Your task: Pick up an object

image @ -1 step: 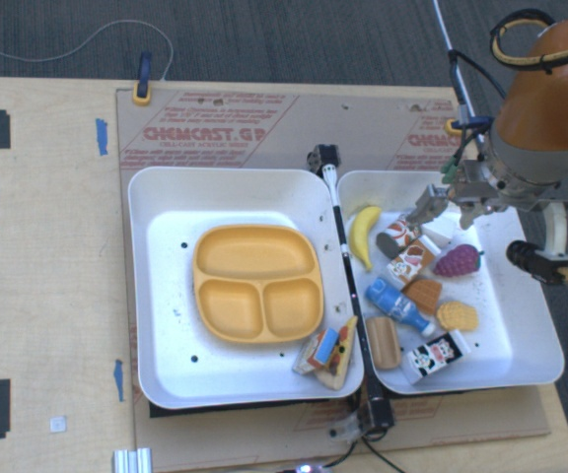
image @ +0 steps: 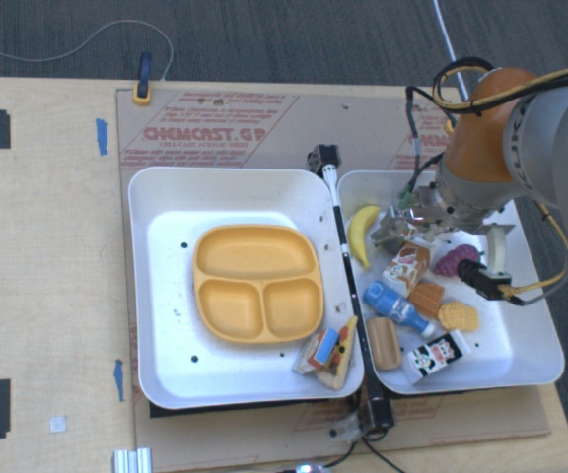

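The right bin (image: 531, 358) holds a yellow banana (image: 362, 233), a blue bottle (image: 394, 304), a purple grape bunch (image: 455, 260), a round waffle-like cookie (image: 459, 315), a brown block (image: 425, 299), a tan bread piece (image: 384, 344), a black-and-white carton (image: 434, 354) and a small printed box (image: 406, 265). My gripper (image: 405, 225) hangs low over the bin's upper middle, just right of the banana and above the printed box. I cannot make out anything held in it.
The left bin (image: 161, 264) holds a yellow divided plate (image: 258, 283) and a small colourful package (image: 329, 351) at its lower right corner. A black clamp (image: 323, 158) sits at the ridge between the bins. Cables trail around the arm's wrist.
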`<control>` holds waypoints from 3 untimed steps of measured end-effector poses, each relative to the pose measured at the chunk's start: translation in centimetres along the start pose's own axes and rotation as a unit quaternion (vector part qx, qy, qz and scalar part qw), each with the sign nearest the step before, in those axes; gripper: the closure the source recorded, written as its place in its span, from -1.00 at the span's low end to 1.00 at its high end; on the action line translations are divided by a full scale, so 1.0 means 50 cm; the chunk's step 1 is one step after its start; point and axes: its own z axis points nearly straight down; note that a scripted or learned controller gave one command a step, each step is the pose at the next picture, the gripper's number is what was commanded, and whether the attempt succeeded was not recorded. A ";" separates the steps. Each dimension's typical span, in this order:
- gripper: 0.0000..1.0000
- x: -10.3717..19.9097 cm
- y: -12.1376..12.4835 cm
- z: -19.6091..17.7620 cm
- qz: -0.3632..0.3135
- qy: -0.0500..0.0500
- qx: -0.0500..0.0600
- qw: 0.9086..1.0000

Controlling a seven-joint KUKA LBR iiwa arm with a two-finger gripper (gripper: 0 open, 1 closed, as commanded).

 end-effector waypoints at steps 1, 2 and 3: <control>1.00 0.000 -0.001 -0.020 0.000 0.000 0.002 1.000; 1.00 0.100 -0.183 -0.179 -0.001 0.001 0.002 1.000; -1.00 0.098 -0.184 -0.178 0.000 0.001 0.002 1.000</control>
